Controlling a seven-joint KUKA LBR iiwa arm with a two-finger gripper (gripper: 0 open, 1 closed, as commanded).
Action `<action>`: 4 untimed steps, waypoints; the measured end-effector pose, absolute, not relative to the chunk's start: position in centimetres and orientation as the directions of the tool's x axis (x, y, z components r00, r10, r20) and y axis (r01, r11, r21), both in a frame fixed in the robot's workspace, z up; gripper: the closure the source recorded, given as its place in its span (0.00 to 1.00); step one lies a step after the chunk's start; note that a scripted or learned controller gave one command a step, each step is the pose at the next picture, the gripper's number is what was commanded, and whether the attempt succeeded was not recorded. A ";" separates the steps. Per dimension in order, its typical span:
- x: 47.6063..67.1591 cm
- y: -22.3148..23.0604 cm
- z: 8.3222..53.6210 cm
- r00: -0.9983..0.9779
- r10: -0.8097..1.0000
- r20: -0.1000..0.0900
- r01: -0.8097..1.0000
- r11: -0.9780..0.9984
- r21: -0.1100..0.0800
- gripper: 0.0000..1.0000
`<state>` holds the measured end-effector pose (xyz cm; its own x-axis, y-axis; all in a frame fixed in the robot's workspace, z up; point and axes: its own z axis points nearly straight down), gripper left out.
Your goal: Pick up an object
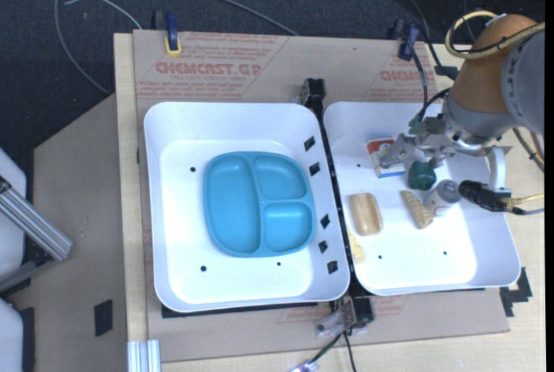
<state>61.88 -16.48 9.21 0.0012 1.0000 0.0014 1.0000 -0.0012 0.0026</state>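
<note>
Bench: two white bins (173,132) on cardboard, dark floor behind.
Gripper (414,156): I see it low in the right bin, right of centre; open or closed, I cannot tell.
Teal object (421,176): just below it, roundish, no clear axis.
Tan bun (365,213): long axis runs up-down.
Blue plate (258,202): left bin, centre.
Progress: I judge nothing lifted yet.

Grey arm reaching in from right, claw (407,156) lowered, wrist bent

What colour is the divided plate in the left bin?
Light blue plate, plain in the camera view.
</note>
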 end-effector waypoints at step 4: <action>64.0 -16.2 25.6 -0.002 1.000 -0.002 1.000 0.002 0.007 1.00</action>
